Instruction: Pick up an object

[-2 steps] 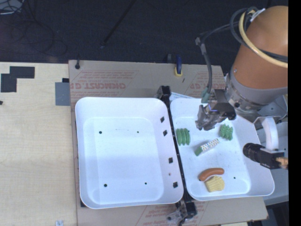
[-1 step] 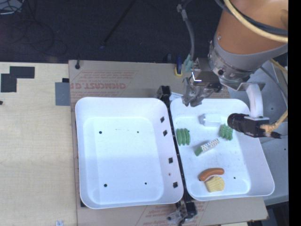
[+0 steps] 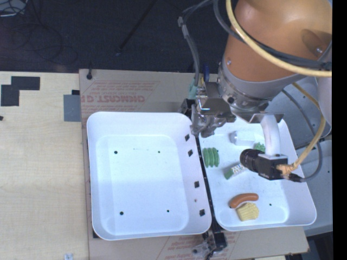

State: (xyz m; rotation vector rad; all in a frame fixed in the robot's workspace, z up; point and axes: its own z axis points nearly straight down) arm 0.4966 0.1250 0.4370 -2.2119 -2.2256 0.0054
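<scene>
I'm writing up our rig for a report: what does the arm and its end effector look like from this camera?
The arm is bulky and rounded, with an orange-brown band above a grey wrist ring. Yellow and grey cables loop around it. The end effector is a small metallic grey block with dark fittings, hanging below the wrist.

From the right, the arm [image 3: 271, 42] hangs its end effector [image 3: 205, 124] over the right bin's [image 3: 301, 213] upper left corner, above a green ridged piece [image 3: 210, 157], a sausage [image 3: 243, 200] and a yellow chunk [image 3: 247, 212]; left bin [image 3: 141, 172] beside it.
</scene>
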